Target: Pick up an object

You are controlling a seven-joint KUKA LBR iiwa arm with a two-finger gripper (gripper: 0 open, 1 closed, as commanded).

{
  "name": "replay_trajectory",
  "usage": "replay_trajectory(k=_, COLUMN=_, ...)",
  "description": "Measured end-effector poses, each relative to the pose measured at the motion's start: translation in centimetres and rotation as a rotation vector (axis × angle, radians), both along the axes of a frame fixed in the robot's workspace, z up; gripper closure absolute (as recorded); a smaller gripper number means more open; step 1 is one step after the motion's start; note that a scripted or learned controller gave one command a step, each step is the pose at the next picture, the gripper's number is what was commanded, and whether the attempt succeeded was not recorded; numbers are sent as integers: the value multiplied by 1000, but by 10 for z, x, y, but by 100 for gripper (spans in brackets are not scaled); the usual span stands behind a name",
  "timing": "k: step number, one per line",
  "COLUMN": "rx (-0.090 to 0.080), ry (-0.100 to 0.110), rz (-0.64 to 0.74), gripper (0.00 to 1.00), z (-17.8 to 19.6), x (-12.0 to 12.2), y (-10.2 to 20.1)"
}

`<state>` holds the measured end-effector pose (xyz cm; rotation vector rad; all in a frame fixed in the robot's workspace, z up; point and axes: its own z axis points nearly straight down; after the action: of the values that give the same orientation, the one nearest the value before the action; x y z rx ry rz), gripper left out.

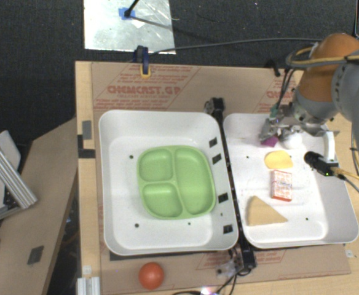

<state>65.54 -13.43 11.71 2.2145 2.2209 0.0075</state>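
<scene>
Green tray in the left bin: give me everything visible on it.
The green tray is a pale green, plastic-looking plate with rounded corners and three compartments: two on top, one of them long, and one below left. It lies flat and slightly rotated near the middle of the left bin, resting on its floor. Nothing else touches it.

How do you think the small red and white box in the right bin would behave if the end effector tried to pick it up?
The red and white box lies flat, so it probably won't roll or tip. It looks like thin cardboard, likely light and easily crushed. With its broad face up, it may slide across the smooth right bin when nudged.
</scene>
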Motion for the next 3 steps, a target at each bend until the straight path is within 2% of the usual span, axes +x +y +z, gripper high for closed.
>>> replay_trajectory(k=2, rx=-1, ry=0, rz=1, gripper=100, z=114, x=8, y=-6)
replay_trajectory(k=3, rx=1, ry=6, rz=4, gripper=100, z=121, x=-8, y=37)
